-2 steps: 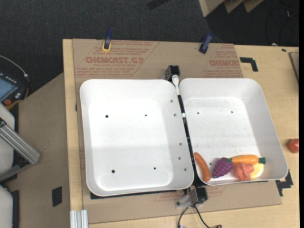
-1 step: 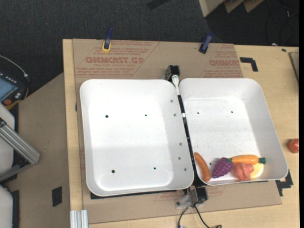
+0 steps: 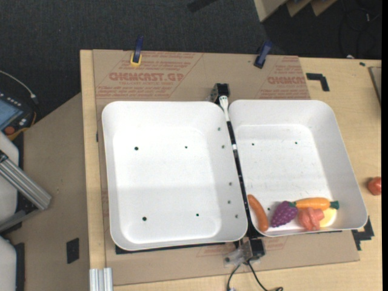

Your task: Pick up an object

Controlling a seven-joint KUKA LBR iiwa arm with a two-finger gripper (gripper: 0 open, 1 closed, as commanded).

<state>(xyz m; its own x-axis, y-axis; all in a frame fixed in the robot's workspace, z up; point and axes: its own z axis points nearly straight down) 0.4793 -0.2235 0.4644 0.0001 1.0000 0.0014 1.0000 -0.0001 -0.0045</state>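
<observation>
A brown cardboard sheet (image 3: 91,162) printed with red lettering covers the worktop, held at its far edge by a blue clamp with a yellow tip (image 3: 137,48) and a darker blue clamp (image 3: 263,53). On it lies the left shallow white plastic bin (image 3: 115,126), whose floor shows a few small dark dots. A black clip (image 3: 220,92) sits at the far end of the seam where the two bins meet, and a second black clip with a cable (image 3: 253,248) sits at the near end.

The right shallow white plastic bin (image 3: 339,138) holds all the toys, bunched along its near wall. Leftmost is a long orange-red sausage-shaped toy (image 3: 257,212), lying slantwise just beside the bin's left wall. Next to it, touching or nearly so, is a purple bunch of plastic grapes (image 3: 283,213). Right of the grapes lies a lumpy red toy (image 3: 309,219), and just beyond it on the far side rests an orange toy carrot with a green end (image 3: 315,203), lying crosswise. A pale yellow toy (image 3: 328,218) is tucked against the red one at the near right corner.

Well apart, outside the bin on the worktop at the right, lies a small red object (image 3: 374,185).

How wide the jaws stand, and where the toys lie relative to them, cannot be told
</observation>
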